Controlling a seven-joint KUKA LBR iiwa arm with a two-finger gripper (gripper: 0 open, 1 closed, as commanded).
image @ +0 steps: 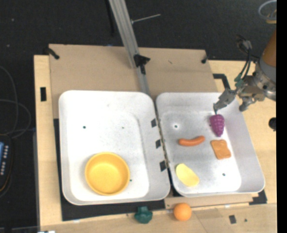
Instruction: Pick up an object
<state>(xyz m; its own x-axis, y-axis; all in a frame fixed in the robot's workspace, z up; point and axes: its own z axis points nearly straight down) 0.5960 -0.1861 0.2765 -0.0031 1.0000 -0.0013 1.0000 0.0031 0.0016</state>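
Tool (230, 100): fingers apart, empty, poised above purple plastic grape cluster (217, 124) in right white bin (250, 149). Risk: lumpy cluster rolls off the fingers; orange bread slice (221, 149) nearby may be nudged.

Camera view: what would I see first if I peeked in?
Probably the bright yellow bowl, sitting near the front of the left bin. Next, the toy food in the right bin: purple grapes, an orange sausage, an orange block and a pale yellow piece. The gripper hangs just above the grapes.
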